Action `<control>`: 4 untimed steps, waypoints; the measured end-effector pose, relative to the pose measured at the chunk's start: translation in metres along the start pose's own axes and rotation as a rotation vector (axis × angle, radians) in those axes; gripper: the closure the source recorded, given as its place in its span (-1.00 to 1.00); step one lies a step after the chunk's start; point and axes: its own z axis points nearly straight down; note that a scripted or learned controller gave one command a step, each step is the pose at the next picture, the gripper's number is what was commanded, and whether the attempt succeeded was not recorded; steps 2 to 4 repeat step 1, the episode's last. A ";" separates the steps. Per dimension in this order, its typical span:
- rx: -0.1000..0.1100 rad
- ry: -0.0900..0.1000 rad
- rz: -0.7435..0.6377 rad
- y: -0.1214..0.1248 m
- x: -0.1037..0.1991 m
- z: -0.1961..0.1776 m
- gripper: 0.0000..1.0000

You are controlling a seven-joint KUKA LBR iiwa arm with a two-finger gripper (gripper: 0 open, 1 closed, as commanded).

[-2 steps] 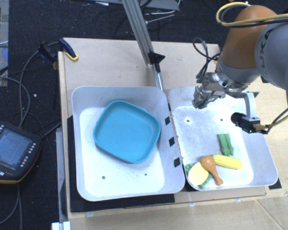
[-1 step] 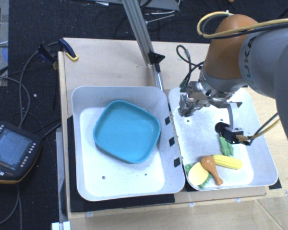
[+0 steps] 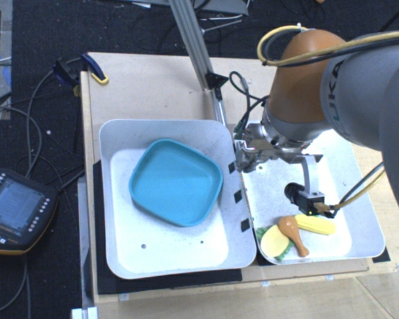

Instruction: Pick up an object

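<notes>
My gripper (image 3: 247, 157) hangs over the left side of the right bin (image 3: 359, 178), close to the wall shared with the left bin, and I see nothing in it. A long yellow piece (image 3: 317, 226) lies at the right bin's front. Beside it are an orange-tan drumstick-shaped piece (image 3: 293, 232) and a round yellow-green piece (image 3: 274, 242). These three sit in front of and to the right of the gripper, apart from it. A blue square plate (image 3: 176, 181) lies in the left bin (image 3: 120, 244).
The grey arm with its orange band (image 3: 309, 78) covers the back of the right bin. A slanted metal rail (image 3: 194, 35) runs down to the bins' shared back corner. A control pendant (image 3: 13, 211) lies off the bench at the left.
</notes>
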 end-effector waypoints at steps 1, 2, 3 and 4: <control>0.000 0.000 -0.001 -0.021 0.049 -0.013 1.00; 0.000 0.000 -0.001 -0.021 0.049 -0.013 1.00; 0.000 0.000 -0.001 -0.021 0.049 -0.013 1.00; 0.000 0.000 -0.001 -0.021 0.049 -0.013 1.00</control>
